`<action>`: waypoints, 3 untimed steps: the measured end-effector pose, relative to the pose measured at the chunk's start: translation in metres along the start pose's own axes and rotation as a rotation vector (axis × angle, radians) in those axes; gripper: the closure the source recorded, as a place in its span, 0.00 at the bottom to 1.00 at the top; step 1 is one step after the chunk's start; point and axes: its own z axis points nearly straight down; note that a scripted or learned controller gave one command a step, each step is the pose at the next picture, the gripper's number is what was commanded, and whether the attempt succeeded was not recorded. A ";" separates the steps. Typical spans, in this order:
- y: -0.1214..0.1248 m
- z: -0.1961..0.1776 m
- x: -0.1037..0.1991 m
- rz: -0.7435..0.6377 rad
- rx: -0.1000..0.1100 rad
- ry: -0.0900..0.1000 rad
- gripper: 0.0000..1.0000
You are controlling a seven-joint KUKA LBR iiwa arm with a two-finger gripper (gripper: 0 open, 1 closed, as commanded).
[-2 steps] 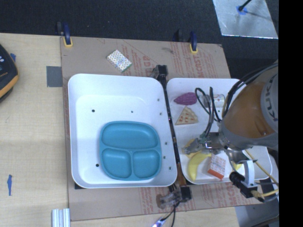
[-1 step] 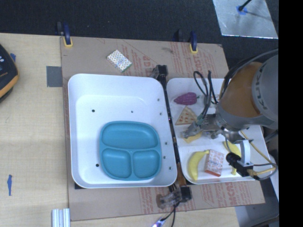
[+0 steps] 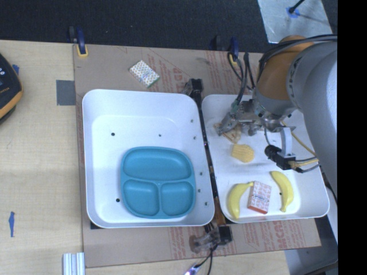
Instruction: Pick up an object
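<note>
Arm: the grey KUKA arm (image 3: pixel 304 79) reached in from the right and stood over the far part of the right bin (image 3: pixel 321 211).
Gripper: the gripper (image 3: pixel 232 128) sat low at the far left of that bin; whether it was apart, together or clamped on anything could not be told at this slant.
Likely target: a small tan object (image 3: pixel 231 135) lay directly under the gripper, partly hidden by it, so contact could not be judged.
Other candidates: a yellow ridged piece (image 3: pixel 243 152) lay just beside it; two bananas (image 3: pixel 237 198) (image 3: pixel 284 189) flanked a red-and-white box (image 3: pixel 261 197) at the near edge.
Left bin: it (image 3: pixel 92 153) held a blue divided tray (image 3: pixel 157 181), well apart from the gripper.
Risk 1: the tan object lay near the bin wall, so one side of the gripper could probably catch the rim or push the object aside.
Risk 2: the yellow piece was close enough to be nudged or pinched along with it.
Risk 3: a small, flat item might slip out on lifting.
</note>
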 end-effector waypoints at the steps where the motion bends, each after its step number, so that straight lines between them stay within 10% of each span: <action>1: 0.019 0.003 -0.003 0.005 0.027 0.004 0.00; 2: 0.019 -0.007 -0.003 -0.002 0.030 0.002 1.00; 3: 0.003 -0.101 0.065 -0.002 -0.001 0.001 1.00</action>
